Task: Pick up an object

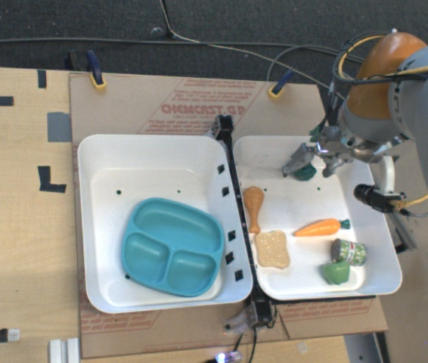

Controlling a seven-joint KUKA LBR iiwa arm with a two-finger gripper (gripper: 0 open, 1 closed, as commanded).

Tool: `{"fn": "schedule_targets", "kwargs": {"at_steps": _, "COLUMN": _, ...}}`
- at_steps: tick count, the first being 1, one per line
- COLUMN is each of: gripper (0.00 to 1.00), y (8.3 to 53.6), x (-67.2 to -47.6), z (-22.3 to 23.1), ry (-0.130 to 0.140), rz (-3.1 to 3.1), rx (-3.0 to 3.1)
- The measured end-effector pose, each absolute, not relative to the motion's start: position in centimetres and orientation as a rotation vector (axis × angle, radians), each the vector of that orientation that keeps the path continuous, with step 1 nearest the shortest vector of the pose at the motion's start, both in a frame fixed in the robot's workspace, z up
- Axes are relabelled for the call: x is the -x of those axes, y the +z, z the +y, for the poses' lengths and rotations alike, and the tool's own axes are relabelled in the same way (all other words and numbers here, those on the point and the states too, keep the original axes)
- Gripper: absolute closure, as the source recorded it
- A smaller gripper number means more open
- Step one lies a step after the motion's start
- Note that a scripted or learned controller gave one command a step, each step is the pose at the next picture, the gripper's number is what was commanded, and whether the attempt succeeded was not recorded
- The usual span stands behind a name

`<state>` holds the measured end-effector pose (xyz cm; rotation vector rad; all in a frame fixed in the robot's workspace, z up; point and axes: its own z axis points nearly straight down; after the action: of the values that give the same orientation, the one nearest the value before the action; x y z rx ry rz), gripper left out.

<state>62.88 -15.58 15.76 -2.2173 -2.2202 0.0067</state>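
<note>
My gripper [313, 164] hangs over the back of the right bin [274, 151], its two fingers spread apart. Just below them, on the bin floor, sits a small dark teal object [305, 174]; it lies between the fingers without being clamped. Further forward in the same bin are a brown drumstick [253, 205], a slice of bread [272, 249], an orange carrot [320, 228], a small green-labelled can [349, 252] and a green piece [336, 272] beside it.
The left bin [100, 172] holds a teal divided plate [172, 246]. A black divider [231, 195] runs between the bins. Cables cross the dark back area, and clamps [95, 72] hold the cardboard sheet at its back edge.
</note>
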Motion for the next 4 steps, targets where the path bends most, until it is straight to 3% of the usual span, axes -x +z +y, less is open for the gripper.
{"fn": "schedule_targets", "kwargs": {"at_steps": 2, "gripper": 0.00, "y": 8.4, "x": -63.3, "z": -15.5, "ry": 0.005, "rz": -2.224, "rx": 2.218}}
{"fn": "schedule_targets", "kwargs": {"at_steps": 3, "gripper": 1.00, "y": 9.6, "x": -63.3, "z": -15.5, "ry": 0.007, "rz": -2.224, "rx": 2.218}}
{"fn": "schedule_targets", "kwargs": {"at_steps": 4, "gripper": 1.00, "y": 15.8, "x": -63.8, "z": -15.0, "ry": -0.005, "rz": -2.227, "rx": 2.222}}
